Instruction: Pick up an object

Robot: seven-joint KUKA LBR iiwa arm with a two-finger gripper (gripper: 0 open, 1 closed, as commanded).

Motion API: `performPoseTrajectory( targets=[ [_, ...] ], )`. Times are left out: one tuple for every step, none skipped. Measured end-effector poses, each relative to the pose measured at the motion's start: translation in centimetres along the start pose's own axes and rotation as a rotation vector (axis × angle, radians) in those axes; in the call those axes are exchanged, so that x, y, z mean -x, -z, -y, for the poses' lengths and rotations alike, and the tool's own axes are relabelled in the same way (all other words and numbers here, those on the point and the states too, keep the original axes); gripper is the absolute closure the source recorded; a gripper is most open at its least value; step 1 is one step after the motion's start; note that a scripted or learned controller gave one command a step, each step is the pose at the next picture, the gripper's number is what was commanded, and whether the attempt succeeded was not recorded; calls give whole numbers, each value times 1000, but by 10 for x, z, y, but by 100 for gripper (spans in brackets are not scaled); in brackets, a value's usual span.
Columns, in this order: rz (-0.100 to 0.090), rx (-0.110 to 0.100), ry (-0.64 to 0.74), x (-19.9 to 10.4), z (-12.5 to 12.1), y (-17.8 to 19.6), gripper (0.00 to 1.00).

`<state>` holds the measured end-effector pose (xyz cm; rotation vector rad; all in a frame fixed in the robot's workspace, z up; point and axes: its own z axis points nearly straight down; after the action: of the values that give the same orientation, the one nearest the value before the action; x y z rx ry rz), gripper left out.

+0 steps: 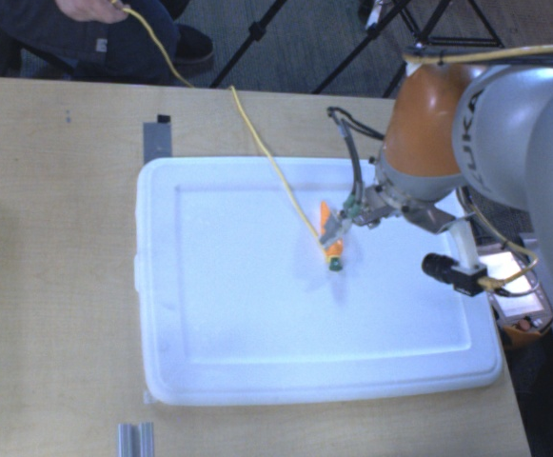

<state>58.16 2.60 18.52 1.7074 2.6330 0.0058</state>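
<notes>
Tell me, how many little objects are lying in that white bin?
1: a small orange object near the middle of the white bin, right at the gripper, tied to a yellow cord. The arm may hide others.

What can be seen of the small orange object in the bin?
The small orange object is slim and elongated, with a dark green tip at its lower end. It sits near the middle of the white bin, steeply tilted. A yellow cord runs down to it, and the end effector is right beside it.
</notes>
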Motion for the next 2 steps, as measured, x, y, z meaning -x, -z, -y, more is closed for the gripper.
performPoseTrajectory(
  targets=[
    [0,-1,-232,19,16,0,0],
    [-2,-6,-205,-80,-45,-102,0]
  ],
)
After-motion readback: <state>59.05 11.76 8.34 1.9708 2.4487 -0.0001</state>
